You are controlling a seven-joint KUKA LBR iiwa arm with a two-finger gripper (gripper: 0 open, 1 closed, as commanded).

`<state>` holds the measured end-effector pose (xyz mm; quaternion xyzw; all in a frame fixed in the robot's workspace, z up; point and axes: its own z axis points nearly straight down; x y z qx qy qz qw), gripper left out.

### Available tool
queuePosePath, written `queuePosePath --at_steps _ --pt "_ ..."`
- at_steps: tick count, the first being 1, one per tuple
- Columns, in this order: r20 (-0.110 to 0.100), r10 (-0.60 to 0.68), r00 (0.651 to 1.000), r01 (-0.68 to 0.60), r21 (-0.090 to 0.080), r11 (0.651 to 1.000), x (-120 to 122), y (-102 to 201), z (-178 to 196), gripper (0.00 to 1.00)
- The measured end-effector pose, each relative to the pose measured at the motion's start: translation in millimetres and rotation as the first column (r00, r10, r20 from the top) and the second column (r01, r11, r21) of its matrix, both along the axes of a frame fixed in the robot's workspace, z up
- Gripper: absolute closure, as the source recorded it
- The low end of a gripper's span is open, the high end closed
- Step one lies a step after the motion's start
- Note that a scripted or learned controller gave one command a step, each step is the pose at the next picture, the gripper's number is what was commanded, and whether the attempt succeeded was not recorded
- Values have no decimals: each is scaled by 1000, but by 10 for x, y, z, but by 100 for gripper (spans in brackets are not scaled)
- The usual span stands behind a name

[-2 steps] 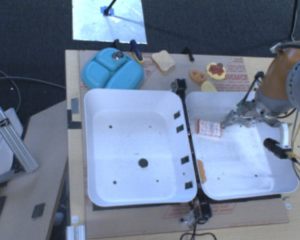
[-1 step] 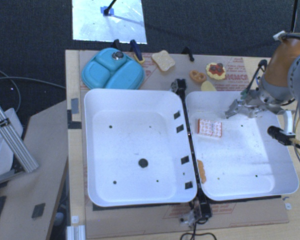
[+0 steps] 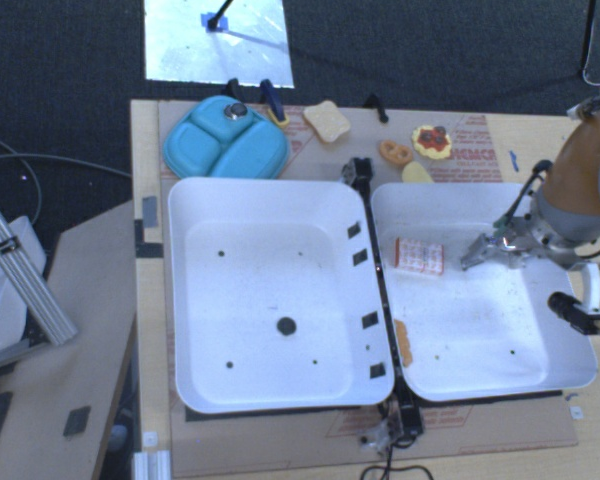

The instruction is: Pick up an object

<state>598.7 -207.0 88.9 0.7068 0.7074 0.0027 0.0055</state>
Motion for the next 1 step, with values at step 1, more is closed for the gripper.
queuePosePath --at_steps 1 --pt "2 19 1000 -19 11 1000 303 1958 1018 0"
